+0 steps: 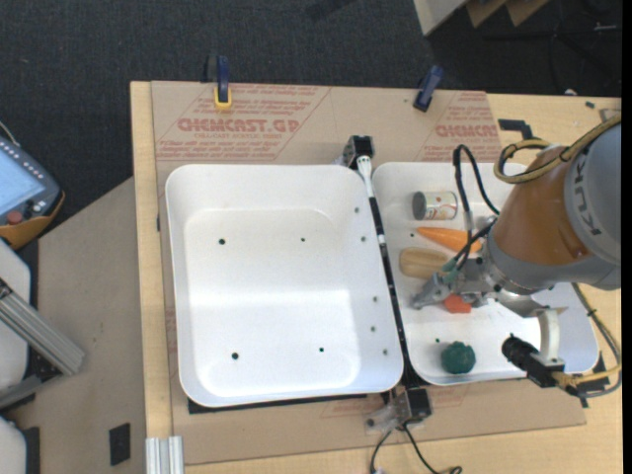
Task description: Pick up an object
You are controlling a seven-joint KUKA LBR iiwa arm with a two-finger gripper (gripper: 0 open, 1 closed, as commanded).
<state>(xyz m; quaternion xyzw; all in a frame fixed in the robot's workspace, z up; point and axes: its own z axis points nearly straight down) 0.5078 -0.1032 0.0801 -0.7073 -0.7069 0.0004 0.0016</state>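
Two shallow white bins sit side by side on a brown board marked with red lettering; positions below are given relative to the right bin [427, 363]. The left bin [267, 279] adjoins its left wall, with a dark strip running along the seam between them.

Contents of the right bin: a small cylinder [434, 205] with a grey cap lies on its side near the far wall, long axis running left to right, cap end toward the left bin. Nearer the middle lies an orange carrot-shaped piece [442, 236], long axis also roughly left to right, its narrow tip pointing toward the left bin and its thicker end passing under the arm. Just in front of it is a tan rounded block [420, 262], elongated left to right. A green ball-like object [456, 357] rests near the bin's front wall. A small red-orange object [457, 304] shows near the bin's centre, directly under the tool.

The grey arm [553, 220] with its orange band crosses the right half of the bin. Its gripper [444, 290] is lowered over the bin's centre, metal fingers [427, 294] directed toward the left bin, just above the red-orange object and in front of the tan block. Whether the fingers are spread or closed cannot be told, nor whether they touch the red-orange object.
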